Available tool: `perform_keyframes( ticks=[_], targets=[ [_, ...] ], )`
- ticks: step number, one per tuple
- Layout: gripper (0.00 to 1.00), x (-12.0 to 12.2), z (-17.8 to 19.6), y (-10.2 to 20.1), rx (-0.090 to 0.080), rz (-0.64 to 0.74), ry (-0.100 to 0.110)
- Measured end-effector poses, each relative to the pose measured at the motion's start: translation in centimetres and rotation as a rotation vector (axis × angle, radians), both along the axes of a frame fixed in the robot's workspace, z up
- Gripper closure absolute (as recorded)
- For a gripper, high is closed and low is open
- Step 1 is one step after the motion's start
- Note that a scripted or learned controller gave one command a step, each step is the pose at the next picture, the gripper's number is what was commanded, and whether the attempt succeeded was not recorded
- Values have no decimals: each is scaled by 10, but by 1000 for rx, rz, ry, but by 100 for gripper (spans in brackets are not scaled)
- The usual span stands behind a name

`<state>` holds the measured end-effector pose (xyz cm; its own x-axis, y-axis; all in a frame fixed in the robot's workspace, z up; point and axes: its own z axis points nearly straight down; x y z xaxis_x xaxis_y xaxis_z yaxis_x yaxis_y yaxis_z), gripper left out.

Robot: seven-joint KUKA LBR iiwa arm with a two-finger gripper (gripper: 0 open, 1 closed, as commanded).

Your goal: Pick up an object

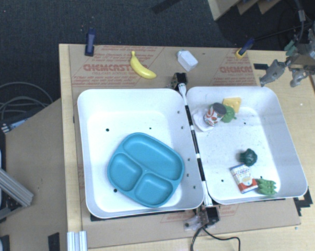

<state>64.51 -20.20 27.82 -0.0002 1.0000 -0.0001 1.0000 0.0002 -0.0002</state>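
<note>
The right bin (282, 140) holds several small items. Near its back left sit a red, white and grey can-like piece (213, 114), a yellow wedge (232, 103) and a small green bit (229, 115). A dark green lump (247, 157) lies toward the front, with a red and white box (243, 178) and a light green toy (266, 186) by the front wall. My gripper (283, 76) hangs past the bin's back right corner, open, with nothing between its fingers.
A blue divided plate (145, 169) lies in the left bin (94, 119). Behind the bins on the cardboard lie a yellow banana (141, 67) and a white block (187, 60). Blue clips (90, 42) mark the back edge.
</note>
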Motion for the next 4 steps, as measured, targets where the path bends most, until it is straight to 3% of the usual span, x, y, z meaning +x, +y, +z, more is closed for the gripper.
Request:
perform_keyframes(
  ticks=[1,2,3,4],
  targets=[
    [0,9,-108,41,1,1,2],
    [0,20,-195,53,1,1,3],
    [100,21,-183,52,0,2,0],
    [100,-57,-140,51,0,-1,1]
  ],
)
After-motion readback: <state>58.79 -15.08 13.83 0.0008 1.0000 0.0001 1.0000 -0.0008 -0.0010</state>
